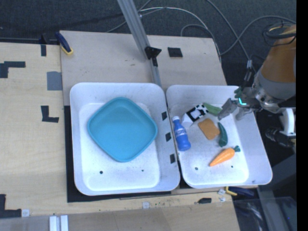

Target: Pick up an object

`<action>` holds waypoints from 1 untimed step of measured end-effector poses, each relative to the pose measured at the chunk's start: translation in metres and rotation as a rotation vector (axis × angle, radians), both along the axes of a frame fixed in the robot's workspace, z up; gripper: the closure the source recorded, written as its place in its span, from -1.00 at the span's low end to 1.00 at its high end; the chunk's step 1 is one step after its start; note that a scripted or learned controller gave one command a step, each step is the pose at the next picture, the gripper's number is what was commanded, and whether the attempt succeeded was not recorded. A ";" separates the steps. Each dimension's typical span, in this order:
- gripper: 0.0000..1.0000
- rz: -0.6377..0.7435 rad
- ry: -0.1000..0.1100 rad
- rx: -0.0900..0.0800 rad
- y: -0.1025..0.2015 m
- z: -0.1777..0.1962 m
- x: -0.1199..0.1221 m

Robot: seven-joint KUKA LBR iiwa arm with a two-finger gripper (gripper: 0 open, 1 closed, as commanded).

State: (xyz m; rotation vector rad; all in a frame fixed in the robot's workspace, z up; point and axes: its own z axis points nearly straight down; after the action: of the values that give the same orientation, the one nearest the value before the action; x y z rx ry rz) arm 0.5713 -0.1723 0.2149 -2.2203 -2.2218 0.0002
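The jaws (230, 109), whose spread I could not tell, hung over the right bin (255, 148) near a green pickle (223, 134) and tan sponge (208, 128), so centring over one item before descending seemed wise.

The light wooden tabletop (29, 143) carries two shallow white bins side by side: the left bin (79, 129) and the right bin (252, 153), their inner rims touching.

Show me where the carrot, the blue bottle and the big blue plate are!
carrot (222, 157): camera view, middle of its orange body, right bin.
blue bottle (181, 136): camera view, middle of its blue body, left side of right bin.
blue plate (122, 128): camera view, its flat centre, left bin.
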 end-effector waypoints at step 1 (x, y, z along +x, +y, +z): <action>-1.00 0.000 0.000 0.000 0.000 0.000 0.000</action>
State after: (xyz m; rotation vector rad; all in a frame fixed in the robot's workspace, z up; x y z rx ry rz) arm 0.5712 -0.1723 0.2149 -2.2203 -2.2217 0.0003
